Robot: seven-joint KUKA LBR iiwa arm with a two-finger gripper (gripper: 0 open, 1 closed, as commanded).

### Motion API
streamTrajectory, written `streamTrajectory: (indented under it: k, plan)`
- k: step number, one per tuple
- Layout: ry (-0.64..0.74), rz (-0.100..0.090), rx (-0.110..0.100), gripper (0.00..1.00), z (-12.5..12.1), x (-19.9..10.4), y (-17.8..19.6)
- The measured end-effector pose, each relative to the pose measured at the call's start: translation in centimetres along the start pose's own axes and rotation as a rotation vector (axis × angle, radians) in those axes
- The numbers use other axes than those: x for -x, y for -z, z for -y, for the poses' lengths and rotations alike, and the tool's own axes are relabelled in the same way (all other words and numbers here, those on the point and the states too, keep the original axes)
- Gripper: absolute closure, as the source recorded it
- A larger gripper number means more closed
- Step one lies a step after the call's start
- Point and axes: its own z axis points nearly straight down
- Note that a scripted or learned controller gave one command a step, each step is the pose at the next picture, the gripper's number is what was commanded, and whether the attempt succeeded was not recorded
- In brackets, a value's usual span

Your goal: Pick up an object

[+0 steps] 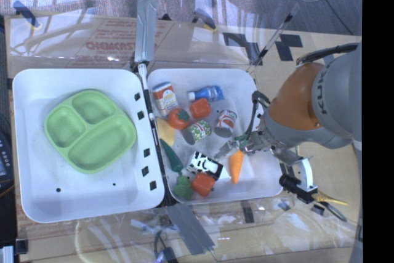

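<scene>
Clutter sits wholly in the right bin (261, 185), seemingly dumped there as a pool of candidates for picking, while the left bin (24, 132) bears a single green divided plate (90, 130) with three compartments, perhaps a place to drop things later. Seen from the fixed camera above, the right bin holds, by my count, one small carton (164, 98), one blue bottle (206, 93), two tins (225, 122), two red-orange toy foods near the top (199, 108), one yellow wedge (165, 131), one dark green pod (173, 157), one black-and-white block (205, 165), one green leafy piece (183, 185), one red piece beside it (202, 184) and one carrot (236, 167); a few overlap, so the count is approximate. The arm (308, 111) reaches in from the right and its gripper (239, 146) hangs low just above the carrot's thick end, near the bin's right side, probably because that piece lies apart from the heap and offers an easy grasp. Whether the gripper is released or clenched I cannot tell; nothing shows plainly as held. The carrot lies on the bin floor, pointing toward the near wall.
</scene>
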Motion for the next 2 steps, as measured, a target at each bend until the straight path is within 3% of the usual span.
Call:
streamTrajectory:
  k: [1,2]
  plan:
    - [0.008,-0.004,-0.007,1.0,0.0,-0.1,0.6]
    - [-0.048,0.004,0.007,1.0,0.4,-4.8,13.3]
